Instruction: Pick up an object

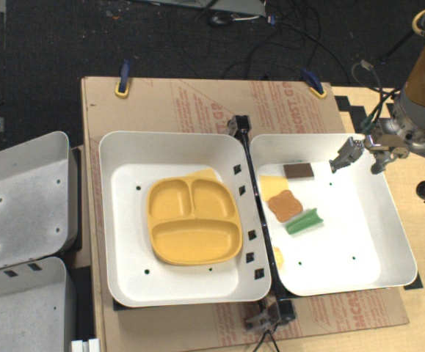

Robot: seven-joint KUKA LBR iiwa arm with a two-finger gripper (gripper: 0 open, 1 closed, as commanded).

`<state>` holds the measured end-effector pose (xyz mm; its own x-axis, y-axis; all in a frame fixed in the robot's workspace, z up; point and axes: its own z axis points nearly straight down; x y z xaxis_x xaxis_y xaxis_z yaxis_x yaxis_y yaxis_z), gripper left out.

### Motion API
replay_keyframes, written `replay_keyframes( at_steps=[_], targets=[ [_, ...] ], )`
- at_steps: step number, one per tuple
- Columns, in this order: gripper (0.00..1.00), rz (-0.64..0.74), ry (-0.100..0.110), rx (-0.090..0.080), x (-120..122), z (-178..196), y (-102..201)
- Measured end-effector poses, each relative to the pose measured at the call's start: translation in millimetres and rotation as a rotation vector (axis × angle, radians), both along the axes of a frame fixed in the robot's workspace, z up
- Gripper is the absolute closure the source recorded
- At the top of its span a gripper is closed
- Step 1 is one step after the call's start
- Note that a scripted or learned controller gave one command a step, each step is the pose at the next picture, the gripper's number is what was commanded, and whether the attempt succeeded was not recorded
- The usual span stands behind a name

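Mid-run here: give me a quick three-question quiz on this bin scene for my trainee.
1. True or false: the yellow divided tray lies in the left bin.
2. Which item lies nearest the pincer? A green piece B brown block C tan piece
3. Fill in: the green piece lies in the ___ bin.

Key: 1 true; 2 B; 3 right.

Red print ran across the cardboard sheet (197,101) under the bins, seen upside down and partly covered, too faint and broken to read with confidence; no other legible text was seen.
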<state>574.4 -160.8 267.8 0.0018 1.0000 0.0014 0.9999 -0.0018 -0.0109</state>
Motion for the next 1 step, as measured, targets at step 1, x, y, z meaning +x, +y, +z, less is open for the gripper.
replay_keyframes(
  at_steps=[1],
  targets=[
    [0.0, 0.003, -0.011, -0.002, 2.1, 6.0, 0.5]
  ],
)
